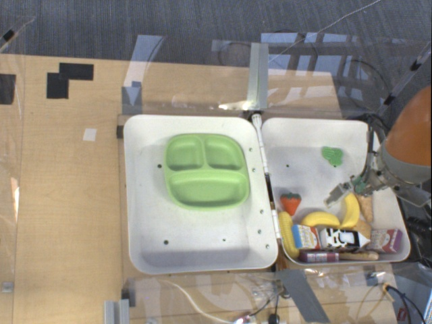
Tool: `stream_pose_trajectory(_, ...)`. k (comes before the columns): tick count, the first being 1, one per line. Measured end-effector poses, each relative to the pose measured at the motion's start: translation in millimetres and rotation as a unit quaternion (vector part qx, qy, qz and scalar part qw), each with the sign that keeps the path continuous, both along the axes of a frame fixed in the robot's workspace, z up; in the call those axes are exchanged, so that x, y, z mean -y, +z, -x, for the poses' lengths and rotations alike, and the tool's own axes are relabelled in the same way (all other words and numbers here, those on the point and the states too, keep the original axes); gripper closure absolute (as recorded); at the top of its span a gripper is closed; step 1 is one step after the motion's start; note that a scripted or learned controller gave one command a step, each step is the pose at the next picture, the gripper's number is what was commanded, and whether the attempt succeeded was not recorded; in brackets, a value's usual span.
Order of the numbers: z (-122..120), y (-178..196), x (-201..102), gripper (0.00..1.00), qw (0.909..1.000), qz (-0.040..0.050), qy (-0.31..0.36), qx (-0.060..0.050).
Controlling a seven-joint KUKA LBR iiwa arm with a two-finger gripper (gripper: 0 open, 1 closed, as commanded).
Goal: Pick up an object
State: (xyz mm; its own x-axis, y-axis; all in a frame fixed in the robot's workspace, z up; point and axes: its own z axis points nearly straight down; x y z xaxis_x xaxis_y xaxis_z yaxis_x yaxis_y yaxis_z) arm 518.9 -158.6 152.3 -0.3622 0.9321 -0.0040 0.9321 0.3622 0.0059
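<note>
— Reaching in from the right, the arm [410,144] puts its gripper [349,189] low over the right bin [304,130], correct?

— Yes, just above the bananas [335,216]. Whether the pincer is wide or narrow, I cannot tell.

— What lies there?

— A strawberry [290,203] near the divider, a green piece [331,156] further back, and cartons [337,237] along the front wall, all resting in the bin. The left bin [145,181] holds a green divided plate [206,170].
</note>
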Motion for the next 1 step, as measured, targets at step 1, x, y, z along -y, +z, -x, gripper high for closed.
stream_pose_trajectory(1,15.7,-44.3,-9.6,0.00,0.9997,0.0027,0.020,0.016)
